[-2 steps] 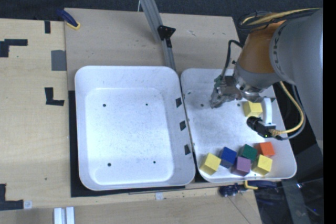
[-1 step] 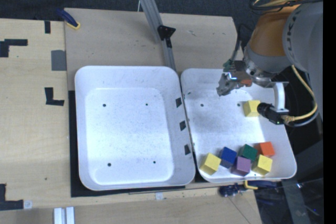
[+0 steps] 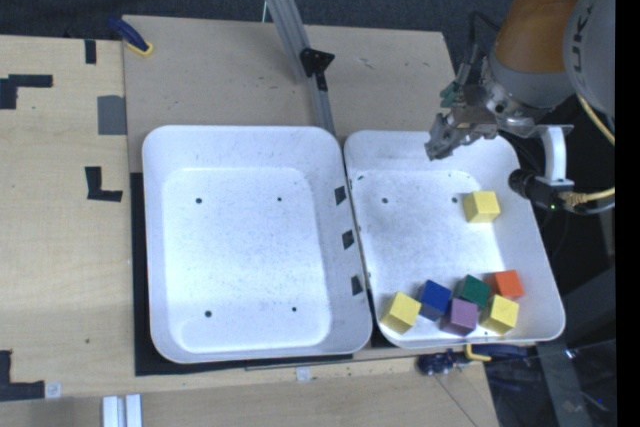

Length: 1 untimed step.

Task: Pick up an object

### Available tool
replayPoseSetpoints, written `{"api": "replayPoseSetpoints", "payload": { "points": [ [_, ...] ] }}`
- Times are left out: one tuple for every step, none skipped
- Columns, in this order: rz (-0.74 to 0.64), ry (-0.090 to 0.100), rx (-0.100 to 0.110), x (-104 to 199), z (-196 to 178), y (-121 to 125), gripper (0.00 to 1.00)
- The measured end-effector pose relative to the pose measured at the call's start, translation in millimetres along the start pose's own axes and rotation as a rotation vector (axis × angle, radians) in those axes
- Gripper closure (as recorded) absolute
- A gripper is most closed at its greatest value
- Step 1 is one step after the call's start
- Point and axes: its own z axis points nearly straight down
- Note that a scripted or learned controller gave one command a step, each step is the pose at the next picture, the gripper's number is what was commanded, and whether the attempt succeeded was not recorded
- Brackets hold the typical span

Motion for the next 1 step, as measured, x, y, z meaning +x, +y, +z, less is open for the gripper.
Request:
{"api": "replayPoseSetpoints", "payload": {
  "points": [
    [0.001,0.001,0.006,0.7,-14.9,0.6,1.00]
  ]
}}
